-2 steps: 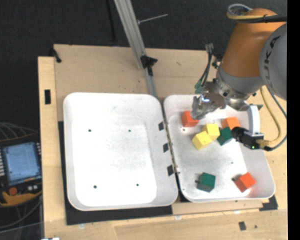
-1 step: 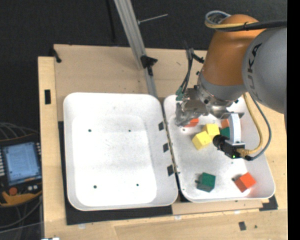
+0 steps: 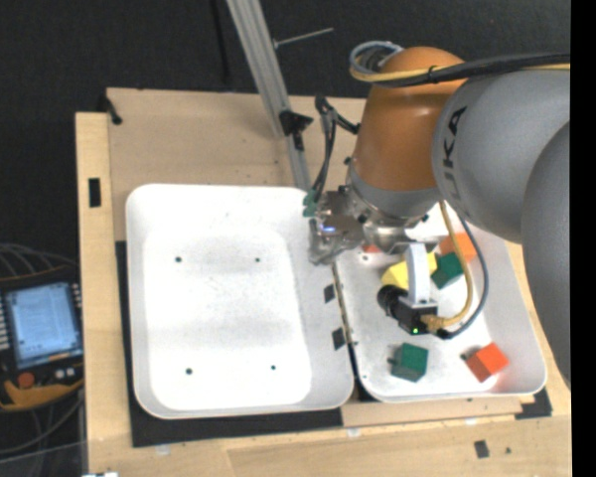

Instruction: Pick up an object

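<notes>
Nearest me in the right bin [image 3: 445, 374], a dark green block [image 3: 409, 363] and an orange block [image 3: 485, 362] lie apart. Farther back, another green block [image 3: 447, 271] sits close under the arm [image 3: 497, 157]. The gripper [image 3: 333, 232] hangs over that bin's left rim; I cannot tell whether it is wide or narrow.

We see bright, even light from above; the left bin [image 3: 219, 296] nearly glares white, the backdrop [image 3: 99, 28] falls dark, and the near arm [image 3: 507, 157] looks soft.
</notes>
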Action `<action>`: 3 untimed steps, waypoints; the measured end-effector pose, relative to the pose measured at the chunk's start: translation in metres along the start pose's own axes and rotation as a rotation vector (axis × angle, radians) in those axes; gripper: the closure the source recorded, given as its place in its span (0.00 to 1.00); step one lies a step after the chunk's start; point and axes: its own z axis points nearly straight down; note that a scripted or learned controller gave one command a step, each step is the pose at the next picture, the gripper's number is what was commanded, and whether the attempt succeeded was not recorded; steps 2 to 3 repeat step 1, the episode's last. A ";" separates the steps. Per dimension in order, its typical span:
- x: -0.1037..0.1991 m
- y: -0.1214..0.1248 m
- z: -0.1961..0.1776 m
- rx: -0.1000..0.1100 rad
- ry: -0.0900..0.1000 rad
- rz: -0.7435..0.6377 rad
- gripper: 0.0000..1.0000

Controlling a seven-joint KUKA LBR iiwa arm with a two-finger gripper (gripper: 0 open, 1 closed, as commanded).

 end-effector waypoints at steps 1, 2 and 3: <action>0.041 -0.020 0.023 0.002 -0.001 0.002 1.00; 0.041 -0.020 0.023 0.002 -0.001 0.002 1.00; 0.041 -0.020 0.023 0.002 -0.001 0.002 1.00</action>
